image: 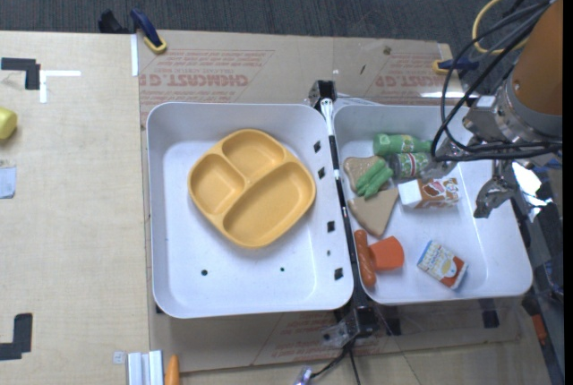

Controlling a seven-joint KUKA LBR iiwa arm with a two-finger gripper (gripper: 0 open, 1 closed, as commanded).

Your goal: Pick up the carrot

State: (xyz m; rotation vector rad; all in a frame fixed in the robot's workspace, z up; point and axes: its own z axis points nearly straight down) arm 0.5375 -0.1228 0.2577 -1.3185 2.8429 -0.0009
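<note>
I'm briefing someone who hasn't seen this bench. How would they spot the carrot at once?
Look in the right-hand white bin, along its left wall near the front corner. The carrot lies there lengthwise, a slim orange-red stick. Beside it sits an orange block, which is short and chunky, and the tan toast slice is flat.

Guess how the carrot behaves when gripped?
The carrot looks like a stubby moulded toy: probably stiff and light. Its smooth skin may slip. It lies touching the hot dog beside the bin wall, so a push likely jams it there.
</note>
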